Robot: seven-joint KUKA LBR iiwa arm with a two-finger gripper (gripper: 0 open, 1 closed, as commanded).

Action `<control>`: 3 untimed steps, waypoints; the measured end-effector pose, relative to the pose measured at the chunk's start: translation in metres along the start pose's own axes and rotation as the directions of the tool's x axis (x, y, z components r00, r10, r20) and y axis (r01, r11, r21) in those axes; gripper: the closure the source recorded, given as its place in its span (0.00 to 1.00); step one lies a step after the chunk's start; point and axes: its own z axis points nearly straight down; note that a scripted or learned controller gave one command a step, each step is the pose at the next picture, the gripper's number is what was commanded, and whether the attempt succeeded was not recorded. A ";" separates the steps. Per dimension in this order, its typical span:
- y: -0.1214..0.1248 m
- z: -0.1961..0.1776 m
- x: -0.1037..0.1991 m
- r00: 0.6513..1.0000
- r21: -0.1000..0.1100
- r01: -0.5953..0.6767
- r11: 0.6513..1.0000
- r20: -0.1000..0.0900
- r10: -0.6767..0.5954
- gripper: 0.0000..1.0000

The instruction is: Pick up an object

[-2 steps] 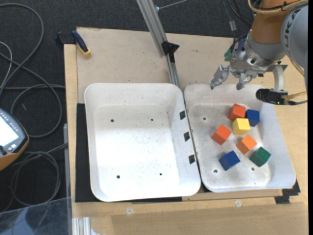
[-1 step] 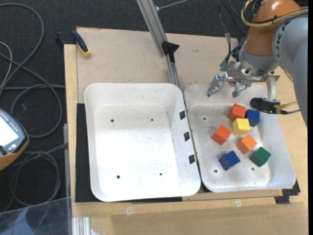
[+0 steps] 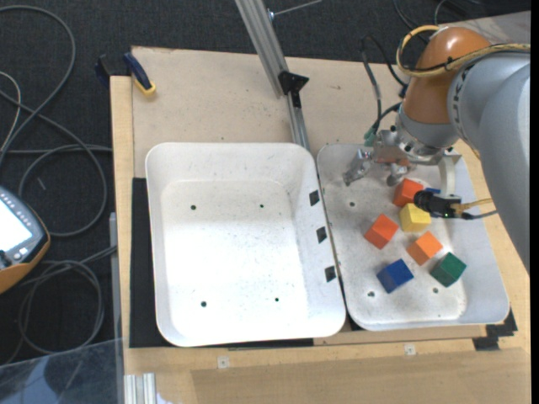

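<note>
Several small blocks lie in the right bin (image 3: 362,305): an orange block (image 3: 409,190) at the back, a yellow block (image 3: 414,217), a second orange block (image 3: 381,231), a third orange block (image 3: 425,247), a green block (image 3: 449,268) and a blue block (image 3: 394,274). My gripper (image 3: 373,173) hangs over the bin's back left part, just left of the rear orange block. It is open, its fingers spread with nothing between them. The wrist above hides the bin's back edge.
The larger left bin (image 3: 160,225) sits alongside, its right wall touching the right bin. A slanted metal pole (image 3: 269,40) rises behind the bins. A blue and yellow clamp (image 3: 139,72) lies at the bench's back left corner. Cables trail beside the yellow block.
</note>
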 end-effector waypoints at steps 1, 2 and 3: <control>0.003 -0.017 0.000 1.000 -0.010 0.000 1.000 0.001 0.000 1.00; 0.008 -0.065 0.004 1.000 -0.015 0.002 1.000 0.002 -0.002 1.00; 0.004 -0.113 0.000 1.000 -0.015 0.000 1.000 0.003 0.000 1.00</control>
